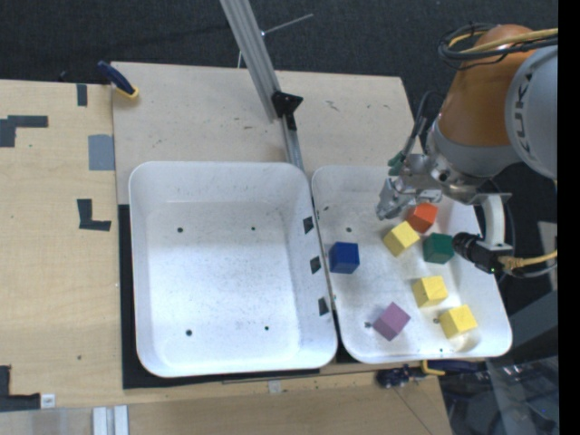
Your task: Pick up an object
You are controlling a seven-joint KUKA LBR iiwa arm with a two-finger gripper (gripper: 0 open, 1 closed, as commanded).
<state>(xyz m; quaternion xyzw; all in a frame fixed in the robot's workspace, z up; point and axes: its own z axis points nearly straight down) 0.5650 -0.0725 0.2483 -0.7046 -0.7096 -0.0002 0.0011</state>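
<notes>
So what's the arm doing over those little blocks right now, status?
Gripper low in right bin, nothing seen held. Orange block and yellow block right beside it. Green block crowds them.

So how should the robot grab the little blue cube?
Best guess: come straight down from above and close on two opposite side faces of the small blue cube. It sits flat in the right white bin with open floor all around it, apart from the purple cube and the yellow cube. The bin's left wall is its nearest neighbour, so closing along that wall looks safest.
</notes>
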